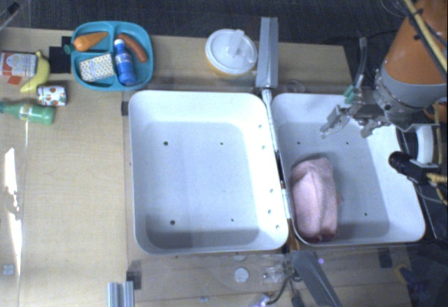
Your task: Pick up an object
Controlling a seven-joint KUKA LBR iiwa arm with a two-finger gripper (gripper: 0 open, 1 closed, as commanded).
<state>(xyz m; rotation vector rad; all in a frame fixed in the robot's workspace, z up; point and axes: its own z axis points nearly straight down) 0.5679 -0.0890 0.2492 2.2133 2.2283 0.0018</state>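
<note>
A pink, soft-looking oblong object (315,197) lies in the right bin (371,180), against its left wall near the front. My gripper (350,125) hangs over the back of that bin, up and to the right of the pink object and apart from it. Its two fingers are spread open with nothing between them. The grey arm with its orange band (413,54) comes in from the right.
The left bin (199,169) sits beside the right one. Behind the bins stand a white lidded cup (231,52) and a blue divided plate (140,40) with toy food. A banana (36,73), a small can (52,95) and a green bottle (28,113) lie at far left.
</note>
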